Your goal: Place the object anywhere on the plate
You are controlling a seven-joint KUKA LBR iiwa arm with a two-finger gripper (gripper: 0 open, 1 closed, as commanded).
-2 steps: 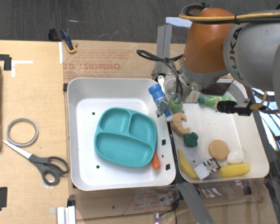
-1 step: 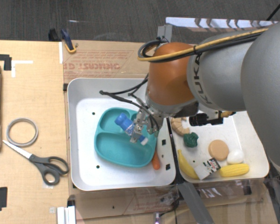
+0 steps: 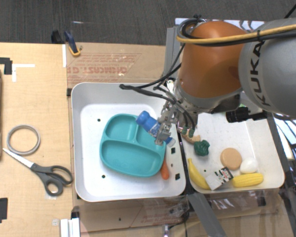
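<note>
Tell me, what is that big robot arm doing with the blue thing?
The robot arm's gripper is down over the left bin, at the right rim of the teal plate. A blue object sits right beside it at the plate's edge; whether it is gripped is unclear. A small carrot lies by the plate. The right bin has toy food: banana, corn, broccoli.

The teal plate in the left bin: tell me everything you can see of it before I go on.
The teal plate is a divided, rounded-corner tray that looks like smooth plastic, with one large section and two smaller ones set apart by raised ridges. It lies flat, turned slightly askew, on the floor of the left bin. A blue object sits over its upper right rim, under the gripper. An orange carrot lies against its lower right corner.
</note>
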